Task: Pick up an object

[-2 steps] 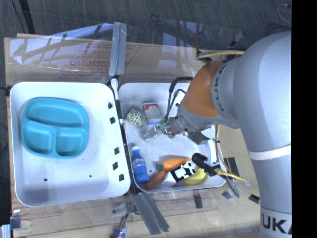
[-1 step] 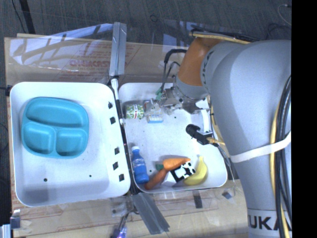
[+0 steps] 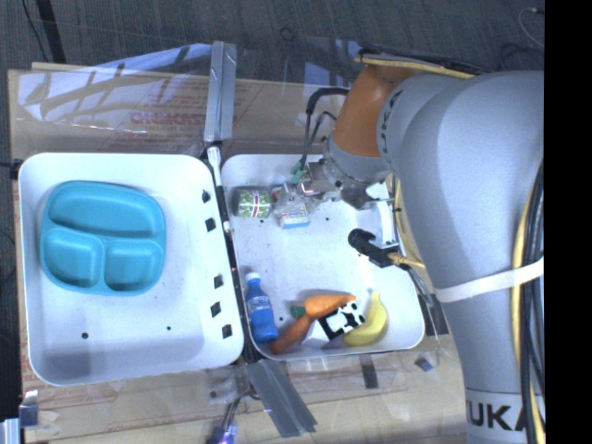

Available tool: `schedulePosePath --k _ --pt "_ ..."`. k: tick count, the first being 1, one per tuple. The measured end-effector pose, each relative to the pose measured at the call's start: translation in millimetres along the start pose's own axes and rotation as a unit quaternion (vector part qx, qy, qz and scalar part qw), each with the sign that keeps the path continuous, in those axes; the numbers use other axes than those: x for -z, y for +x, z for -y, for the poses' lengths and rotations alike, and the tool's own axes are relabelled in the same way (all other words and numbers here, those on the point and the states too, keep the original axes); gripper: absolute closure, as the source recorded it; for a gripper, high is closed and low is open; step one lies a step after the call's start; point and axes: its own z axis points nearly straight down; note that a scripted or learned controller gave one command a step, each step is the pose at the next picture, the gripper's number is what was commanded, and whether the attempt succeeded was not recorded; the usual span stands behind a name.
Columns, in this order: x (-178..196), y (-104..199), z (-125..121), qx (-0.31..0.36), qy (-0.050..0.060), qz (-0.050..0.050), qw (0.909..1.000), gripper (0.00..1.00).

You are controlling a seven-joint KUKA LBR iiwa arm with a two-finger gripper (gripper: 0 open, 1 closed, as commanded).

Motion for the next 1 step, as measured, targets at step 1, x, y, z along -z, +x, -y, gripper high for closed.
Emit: schedulePosePath --k 1 --pt "133.9 58.2 -22.4 -0.078 -0.002 0.000 0.9969 1.00"
